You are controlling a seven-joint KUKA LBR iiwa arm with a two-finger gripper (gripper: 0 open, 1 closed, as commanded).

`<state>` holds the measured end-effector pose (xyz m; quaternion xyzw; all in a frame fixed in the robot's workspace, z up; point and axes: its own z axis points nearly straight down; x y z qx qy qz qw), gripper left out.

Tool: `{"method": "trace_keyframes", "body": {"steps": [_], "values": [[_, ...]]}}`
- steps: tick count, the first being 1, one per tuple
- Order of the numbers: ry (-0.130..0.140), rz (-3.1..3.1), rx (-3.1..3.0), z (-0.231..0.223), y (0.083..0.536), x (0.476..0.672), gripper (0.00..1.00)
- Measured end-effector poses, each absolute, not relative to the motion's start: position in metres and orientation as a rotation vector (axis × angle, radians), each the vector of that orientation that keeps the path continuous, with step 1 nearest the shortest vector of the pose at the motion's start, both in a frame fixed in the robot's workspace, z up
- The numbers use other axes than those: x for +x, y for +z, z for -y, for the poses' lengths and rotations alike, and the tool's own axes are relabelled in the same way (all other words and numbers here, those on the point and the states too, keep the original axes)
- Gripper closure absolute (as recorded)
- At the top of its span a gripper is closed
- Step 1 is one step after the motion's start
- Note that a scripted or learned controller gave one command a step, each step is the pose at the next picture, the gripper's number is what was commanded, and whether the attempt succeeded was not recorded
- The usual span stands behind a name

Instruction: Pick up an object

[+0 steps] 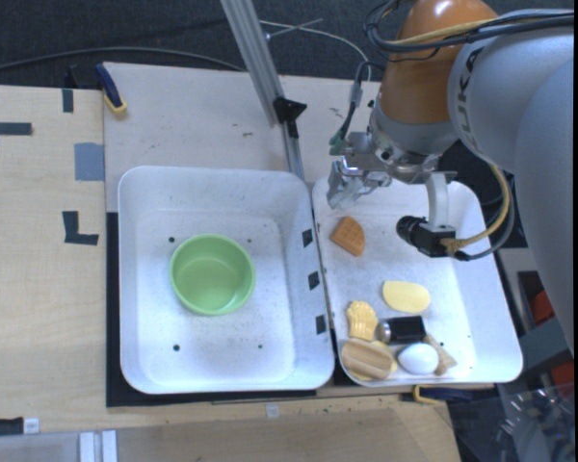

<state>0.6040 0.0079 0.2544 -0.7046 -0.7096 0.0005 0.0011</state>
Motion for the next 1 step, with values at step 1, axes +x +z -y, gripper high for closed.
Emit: {"method": "trace_keyframes", "body": {"steps": [1], "values": [[0.0, 2.228, -2.213, -0.0593, 0.2556, 0.6058, 1.0]]}}
